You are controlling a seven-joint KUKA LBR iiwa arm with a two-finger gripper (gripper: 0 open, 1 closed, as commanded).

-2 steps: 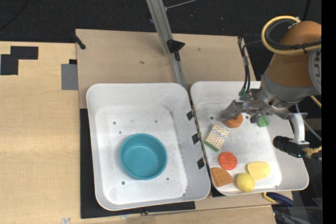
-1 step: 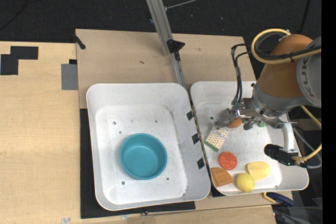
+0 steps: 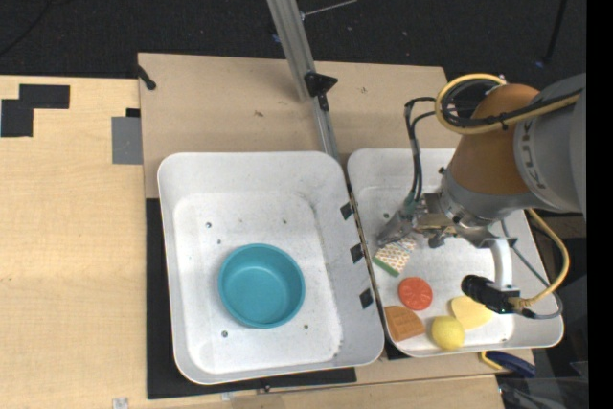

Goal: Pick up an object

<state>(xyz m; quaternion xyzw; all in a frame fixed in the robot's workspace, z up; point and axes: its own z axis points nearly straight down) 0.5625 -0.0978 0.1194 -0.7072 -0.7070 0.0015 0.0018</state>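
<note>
The end effector [image 3: 407, 227] hangs low in the right bin [image 3: 383, 170], just above a speckled pale object [image 3: 394, 256]; its opening cannot be told. A teal bowl [image 3: 261, 284] sits in the left bin [image 3: 239, 177].

We find no legible text, label, brand, number or sign on the bins, the objects, the arm or the surface.

Two bins sit side by side on the worktop [image 3: 239, 101]. The left bin [image 3: 192, 196] holds a bowl [image 3: 261, 284]. In the right bin [image 3: 378, 172], a patterned piece [image 3: 394, 256] lies behind a round disc [image 3: 415, 292], with a wedge [image 3: 404, 324] and lemon [image 3: 446, 332] nearest the front rim.
</note>
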